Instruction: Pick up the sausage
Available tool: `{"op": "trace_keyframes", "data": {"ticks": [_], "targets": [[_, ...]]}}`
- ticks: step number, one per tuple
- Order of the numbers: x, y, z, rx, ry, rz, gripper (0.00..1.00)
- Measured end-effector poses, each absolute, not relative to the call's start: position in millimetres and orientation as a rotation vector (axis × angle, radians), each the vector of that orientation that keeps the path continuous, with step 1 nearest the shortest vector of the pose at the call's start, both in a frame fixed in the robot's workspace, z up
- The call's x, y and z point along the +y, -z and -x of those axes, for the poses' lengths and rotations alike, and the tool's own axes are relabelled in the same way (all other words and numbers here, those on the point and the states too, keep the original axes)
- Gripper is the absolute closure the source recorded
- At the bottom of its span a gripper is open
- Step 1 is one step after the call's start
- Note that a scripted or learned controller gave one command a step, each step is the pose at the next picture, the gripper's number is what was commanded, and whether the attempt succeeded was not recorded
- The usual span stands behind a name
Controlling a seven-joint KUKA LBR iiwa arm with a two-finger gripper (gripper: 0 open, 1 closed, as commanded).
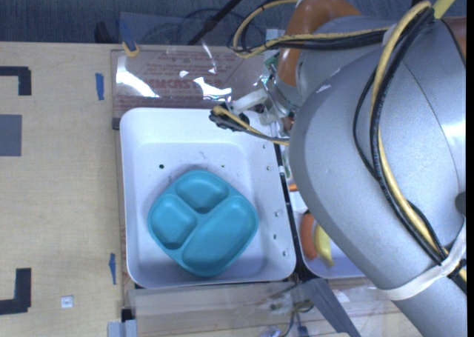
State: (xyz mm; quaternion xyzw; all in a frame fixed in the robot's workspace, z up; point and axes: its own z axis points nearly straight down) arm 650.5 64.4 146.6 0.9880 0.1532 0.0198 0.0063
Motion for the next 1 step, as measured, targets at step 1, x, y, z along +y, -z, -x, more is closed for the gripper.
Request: {"op": "trace_keyframes", "data": {"ticks": [1], "targets": [[62.3, -161.5, -652.2, 0.476, -0.069, -3.092, 1.00]]}}
